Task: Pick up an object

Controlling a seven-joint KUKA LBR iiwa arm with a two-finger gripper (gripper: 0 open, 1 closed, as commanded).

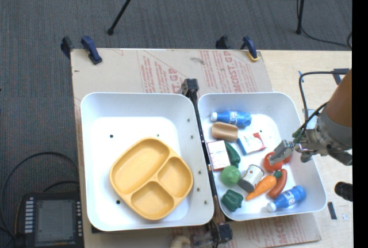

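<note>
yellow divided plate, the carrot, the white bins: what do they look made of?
Yellow divided plate: likely moulded plastic, matte, uniform colour with rounded compartment walls. Carrot: probably plastic toy food, smooth, flat orange, slight sheen. White bins: thin formed plastic by the look, soft rounded rims and a faintly glossy floor.

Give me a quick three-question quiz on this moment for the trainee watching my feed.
1. True or false: the yellow divided plate lies in the left bin.
2. Which toy lies nearest the gripper: A) red pepper, B) green pepper, C) hot dog?
3. How many blue bottles are in the right bin?

Key: 1 true. 2 A. 3 two: one at the far side, one at the near side.
</note>
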